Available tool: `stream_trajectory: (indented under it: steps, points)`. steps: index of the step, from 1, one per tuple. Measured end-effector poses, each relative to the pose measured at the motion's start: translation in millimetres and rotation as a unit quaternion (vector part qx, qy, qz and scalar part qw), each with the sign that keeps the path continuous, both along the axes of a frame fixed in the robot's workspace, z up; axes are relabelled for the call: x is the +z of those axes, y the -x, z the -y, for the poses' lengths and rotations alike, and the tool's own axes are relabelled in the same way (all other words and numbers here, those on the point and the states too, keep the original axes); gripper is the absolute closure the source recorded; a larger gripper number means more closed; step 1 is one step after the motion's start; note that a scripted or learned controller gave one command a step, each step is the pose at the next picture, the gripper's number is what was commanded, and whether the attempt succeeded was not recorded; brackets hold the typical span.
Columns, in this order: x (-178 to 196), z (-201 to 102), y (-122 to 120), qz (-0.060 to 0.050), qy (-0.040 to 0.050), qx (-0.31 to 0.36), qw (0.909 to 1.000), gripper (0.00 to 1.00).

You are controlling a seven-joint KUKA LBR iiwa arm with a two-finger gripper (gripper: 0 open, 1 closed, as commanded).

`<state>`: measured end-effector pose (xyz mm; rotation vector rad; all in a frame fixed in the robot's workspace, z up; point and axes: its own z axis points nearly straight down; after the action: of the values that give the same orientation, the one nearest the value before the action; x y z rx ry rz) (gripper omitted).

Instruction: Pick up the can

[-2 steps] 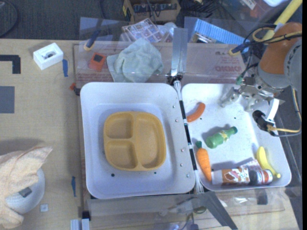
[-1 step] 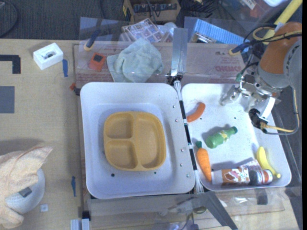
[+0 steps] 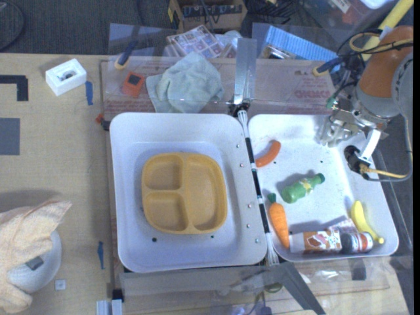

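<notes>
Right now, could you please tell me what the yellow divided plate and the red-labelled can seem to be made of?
The yellow divided plate looks like moulded plastic: one even matte colour, soft rounded rims. The red-labelled can, lying on its side, seems metal under a glossy printed wrap, though the view leaves that uncertain.

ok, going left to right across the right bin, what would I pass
sausage → carrot → green bottle → can → banana
</notes>
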<state>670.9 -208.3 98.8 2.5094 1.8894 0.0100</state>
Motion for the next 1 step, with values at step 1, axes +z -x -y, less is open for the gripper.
stream_trajectory:
  steps: [1]
  points:
    - [0.0,-1.1,-0.1,0.000,-0.0014,0.000,1.0000,0.00]
